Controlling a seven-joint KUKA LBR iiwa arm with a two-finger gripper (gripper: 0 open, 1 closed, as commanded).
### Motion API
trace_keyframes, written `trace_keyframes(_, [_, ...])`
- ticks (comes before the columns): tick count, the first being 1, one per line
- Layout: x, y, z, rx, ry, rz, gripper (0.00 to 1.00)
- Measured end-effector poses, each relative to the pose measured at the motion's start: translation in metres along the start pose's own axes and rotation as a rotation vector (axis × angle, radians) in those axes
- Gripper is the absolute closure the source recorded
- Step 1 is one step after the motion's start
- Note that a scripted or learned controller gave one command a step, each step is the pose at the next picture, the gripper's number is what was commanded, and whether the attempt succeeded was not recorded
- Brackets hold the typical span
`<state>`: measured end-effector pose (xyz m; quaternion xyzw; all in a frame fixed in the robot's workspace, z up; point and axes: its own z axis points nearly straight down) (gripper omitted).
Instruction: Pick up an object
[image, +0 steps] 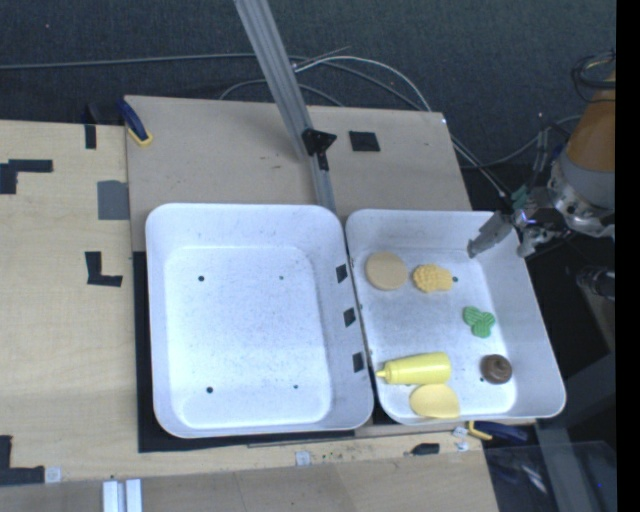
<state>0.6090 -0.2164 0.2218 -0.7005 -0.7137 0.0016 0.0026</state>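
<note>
Gripper (497, 233) hangs over right bin's (530, 330) upper right rim; state of fingers cannot be told.

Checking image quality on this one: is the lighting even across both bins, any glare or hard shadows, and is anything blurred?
Camera view: light is soft and even over the left bin and right bin, with faint shadows and no strong glare; the items, such as the yellow bottle, are soft and low in detail; the gripper near the right bin's far corner looks slightly smeared.

Soft, even light (slightly blurry).
</note>
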Motion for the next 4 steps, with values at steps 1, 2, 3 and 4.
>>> trace_keyframes(1, [0.063,-0.06,-0.077,-0.013,-0.002,0.015,0.0])
trace_keyframes(2, [0.061,-0.062,-0.073,-0.006,-0.001,0.018,0.0])
trace_keyframes(3, [0.019,-0.103,-0.031,-0.002,0.0,0.023,0.0])
trace_keyframes(4, [0.021,-0.102,-0.033,-0.005,-0.002,0.018,0.0])
